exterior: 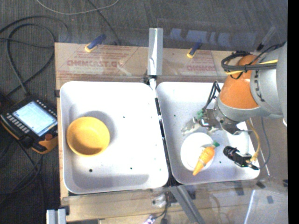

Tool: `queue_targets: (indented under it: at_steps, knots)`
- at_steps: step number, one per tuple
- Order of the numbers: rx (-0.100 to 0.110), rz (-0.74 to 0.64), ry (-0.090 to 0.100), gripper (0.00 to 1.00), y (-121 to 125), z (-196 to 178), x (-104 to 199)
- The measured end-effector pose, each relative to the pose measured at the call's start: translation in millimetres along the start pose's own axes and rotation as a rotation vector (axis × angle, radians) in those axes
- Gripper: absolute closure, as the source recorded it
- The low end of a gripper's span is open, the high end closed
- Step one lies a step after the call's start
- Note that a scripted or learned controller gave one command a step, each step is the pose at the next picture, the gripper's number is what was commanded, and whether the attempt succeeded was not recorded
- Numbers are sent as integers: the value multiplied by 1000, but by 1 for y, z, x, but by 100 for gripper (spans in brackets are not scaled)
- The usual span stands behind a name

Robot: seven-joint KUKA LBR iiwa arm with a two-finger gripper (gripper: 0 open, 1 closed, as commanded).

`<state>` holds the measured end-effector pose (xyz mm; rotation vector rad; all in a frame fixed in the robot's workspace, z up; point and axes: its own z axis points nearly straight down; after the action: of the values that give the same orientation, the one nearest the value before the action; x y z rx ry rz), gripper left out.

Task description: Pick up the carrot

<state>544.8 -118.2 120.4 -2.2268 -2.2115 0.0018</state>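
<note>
The jaws hung over the right bin [180, 97], at the end of the arm [238, 94] with its orange band; whether they were spread or pressed together could not be told. Just under them, toward the view's lower edge, lay a white round plate [190, 152], and the carrot [204, 158] rested across the side of that plate nearer the arm, close to the jaws but apart from them. Its long axis ran at a slant: the green top pointed up toward the jaws and the arm, the narrow tip down and away toward the bin's near wall. It lay on top of the plate, uncovered. Well away from the jaws, across the divide, a yellow bowl [88, 135] sat in the left bin [133, 104]. Behind both bins the desk [70, 71] carried two blue-and-yellow clamps [95, 42].
</note>
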Motion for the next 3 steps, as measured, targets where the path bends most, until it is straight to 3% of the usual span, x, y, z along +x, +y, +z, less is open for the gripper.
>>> queue_targets:
  at_steps: [1,2,3]
  knots:
    - [-56,-295,-18,0,-27,23,-40]
    - [-13,35,-5,0,-54,-42,-83]
    - [-1,60,-1,0,-61,-92,-35]
